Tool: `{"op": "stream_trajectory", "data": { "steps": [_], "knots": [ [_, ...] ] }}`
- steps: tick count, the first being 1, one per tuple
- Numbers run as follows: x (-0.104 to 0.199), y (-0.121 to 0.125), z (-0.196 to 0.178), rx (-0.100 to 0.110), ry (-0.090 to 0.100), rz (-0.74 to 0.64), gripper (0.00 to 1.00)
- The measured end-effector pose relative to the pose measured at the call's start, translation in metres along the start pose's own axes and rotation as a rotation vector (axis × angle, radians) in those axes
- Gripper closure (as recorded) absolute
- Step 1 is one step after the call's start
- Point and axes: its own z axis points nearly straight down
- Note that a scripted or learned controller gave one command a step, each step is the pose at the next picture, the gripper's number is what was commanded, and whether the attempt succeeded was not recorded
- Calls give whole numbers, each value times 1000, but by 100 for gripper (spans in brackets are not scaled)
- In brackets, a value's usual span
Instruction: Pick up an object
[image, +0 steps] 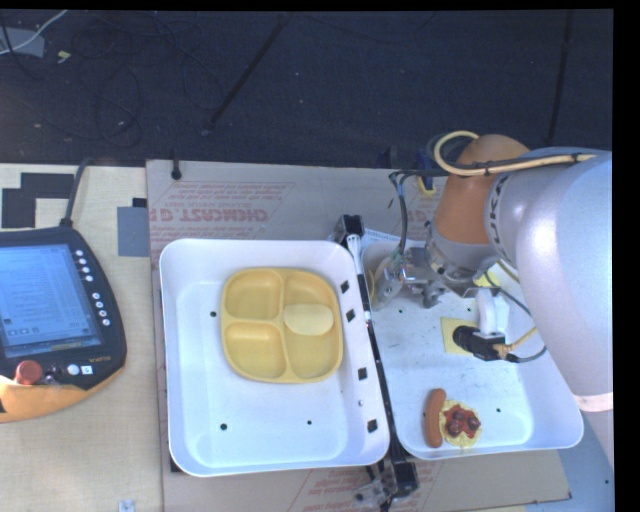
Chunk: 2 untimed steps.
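**Arm low over right bin; tool state not readable**

The counter (250, 195) carries two shallow white bins side by side. The left bin (200, 420) holds a yellow divided plate (262, 345), lying flat in the bin's upper half. A pale yellow oval piece (309, 319) sits in the plate's upper right compartment; the other compartments hold nothing that can be made out.

The right bin (520, 415) holds three loose items. A sausage-shaped piece (433, 417), orange-brown, lies near the front edge, long axis running front to back. Just beside it on the right is a small flat yellow piece topped with red (461, 423); whether the two touch cannot be determined. A flat yellow square (457, 335) lies further back, partly covered by a black part of the arm's cabling.

The grey arm (560, 260) enters from the right, its orange band (468, 200) above the wrist. The tool (412, 280) sits low over the back left corner of the right bin, close to the divider between the bins. Whether it is open or closed cannot be determined, and no item is seen in it. The sausage-shaped piece and the red-topped piece lie well apart from the tool, toward the front.

A handheld control pendant (55, 315) with a lit screen rests at the left, outside the bins.
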Motion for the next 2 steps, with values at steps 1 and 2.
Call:
{"op": "stream_trajectory", "data": {
  "steps": [1,2],
  "knots": [
    [-65,0,0,-2,-2,6,0],
    [-90,-95,-2,-2,0,8,0]
  ]
}}
